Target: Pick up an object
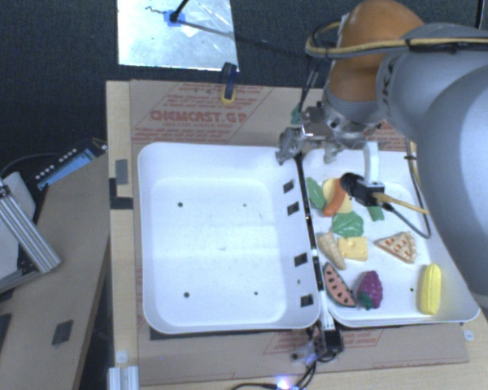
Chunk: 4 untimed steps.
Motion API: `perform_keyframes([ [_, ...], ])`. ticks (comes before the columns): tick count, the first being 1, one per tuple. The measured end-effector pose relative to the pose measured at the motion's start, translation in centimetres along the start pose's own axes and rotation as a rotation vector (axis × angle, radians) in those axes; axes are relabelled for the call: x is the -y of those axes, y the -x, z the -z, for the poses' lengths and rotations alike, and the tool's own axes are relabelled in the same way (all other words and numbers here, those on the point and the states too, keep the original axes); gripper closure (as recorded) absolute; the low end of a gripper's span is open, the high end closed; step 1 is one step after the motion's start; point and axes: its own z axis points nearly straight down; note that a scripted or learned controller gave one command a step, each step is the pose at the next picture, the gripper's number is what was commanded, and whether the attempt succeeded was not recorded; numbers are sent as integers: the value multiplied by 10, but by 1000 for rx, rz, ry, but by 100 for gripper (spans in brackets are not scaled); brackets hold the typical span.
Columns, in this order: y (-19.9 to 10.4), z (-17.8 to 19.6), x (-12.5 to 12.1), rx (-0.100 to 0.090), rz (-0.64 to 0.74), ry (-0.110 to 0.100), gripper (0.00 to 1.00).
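The gripper [299, 146] hangs over the far left corner of the right bin [398, 284], above the edge it shares with the left bin [220, 242]. Whether the claw is wide, narrow or holding anything cannot be told from this angle.

The toy foods all lie in the right bin. A green leaf [315, 192] and a carrot [336, 202] sit in its far left part, just on the near side of the gripper. A cheese block [355, 249] lies toward the bin's middle, and a pizza slice [397, 246] lies near the bin's centre, apart from the cheese. A watermelon slice [337, 286] and purple grapes [369, 289] touch each other at the bin's near left corner. A yellow corn cob [429, 288] lies by its near right wall.
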Motion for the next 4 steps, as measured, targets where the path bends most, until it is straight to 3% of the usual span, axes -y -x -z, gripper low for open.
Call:
perform_keyframes([
  [1, 4, 11, 0, 1, -4, 2, 100],
  [2, -85, 124, -2, -2, 2, 10, 100],
  [3, -157, 187, 2, -3, 2, 7, 100],
  [4, -196, 346, -1, -5, -1, 17, 100],
])
